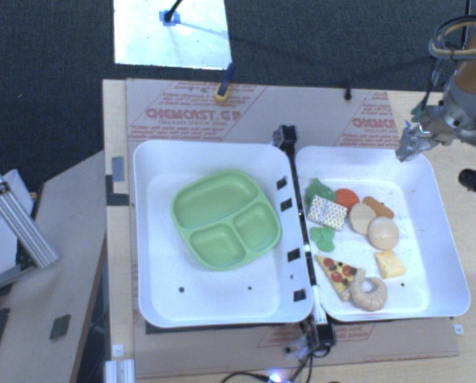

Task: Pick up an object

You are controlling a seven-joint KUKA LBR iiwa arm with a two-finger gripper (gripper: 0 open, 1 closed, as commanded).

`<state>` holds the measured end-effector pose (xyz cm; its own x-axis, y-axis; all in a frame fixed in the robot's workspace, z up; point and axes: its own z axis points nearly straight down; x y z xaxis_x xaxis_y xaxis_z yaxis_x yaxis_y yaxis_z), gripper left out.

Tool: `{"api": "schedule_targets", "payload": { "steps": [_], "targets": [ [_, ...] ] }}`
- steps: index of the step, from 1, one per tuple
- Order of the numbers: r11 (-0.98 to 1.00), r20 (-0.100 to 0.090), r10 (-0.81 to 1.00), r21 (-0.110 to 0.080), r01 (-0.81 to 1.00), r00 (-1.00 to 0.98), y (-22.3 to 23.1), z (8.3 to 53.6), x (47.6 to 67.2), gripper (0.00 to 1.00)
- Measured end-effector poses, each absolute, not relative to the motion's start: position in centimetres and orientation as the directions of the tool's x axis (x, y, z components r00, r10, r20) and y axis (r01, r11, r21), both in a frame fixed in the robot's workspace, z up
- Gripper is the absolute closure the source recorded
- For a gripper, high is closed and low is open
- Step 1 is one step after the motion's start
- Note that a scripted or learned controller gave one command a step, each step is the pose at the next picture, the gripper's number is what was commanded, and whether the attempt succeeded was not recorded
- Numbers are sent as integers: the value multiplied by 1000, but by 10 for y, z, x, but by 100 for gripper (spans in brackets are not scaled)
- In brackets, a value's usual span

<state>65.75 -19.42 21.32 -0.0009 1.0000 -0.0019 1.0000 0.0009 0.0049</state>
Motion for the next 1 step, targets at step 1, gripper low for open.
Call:
{"api": "schedule_targets", "payload": {
  "steps": [1],
  "targets": [
    [4,0,1000,0,1000,-4,-194,222,659,100]
  ]
}}
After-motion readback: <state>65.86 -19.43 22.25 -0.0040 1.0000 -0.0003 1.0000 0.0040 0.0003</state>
